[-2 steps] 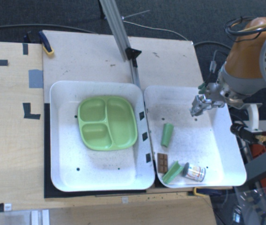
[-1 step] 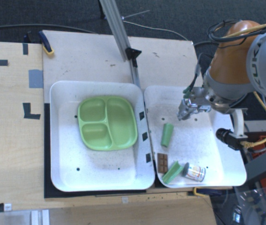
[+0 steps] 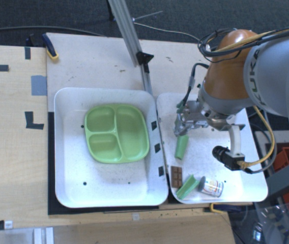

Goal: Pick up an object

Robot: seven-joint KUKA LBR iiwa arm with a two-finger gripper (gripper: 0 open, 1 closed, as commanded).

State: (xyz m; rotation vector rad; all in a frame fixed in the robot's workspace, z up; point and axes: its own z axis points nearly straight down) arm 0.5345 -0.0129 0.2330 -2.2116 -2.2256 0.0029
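Green block (image 3: 181, 147) in the right bin (image 3: 254, 187), upper end between the closed-in fingers (image 3: 181, 131).

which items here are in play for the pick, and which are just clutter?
In play: gripper, green block right under it in the right bin.

Lying about: green divided plate in the left bin; brown bar, second green block, small jar.

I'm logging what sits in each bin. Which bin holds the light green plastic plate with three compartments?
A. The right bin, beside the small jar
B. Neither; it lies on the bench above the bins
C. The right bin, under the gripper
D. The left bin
D: the light green plastic plate with three compartments lies flat inside the left white bin, apart from the things in the right white bin.
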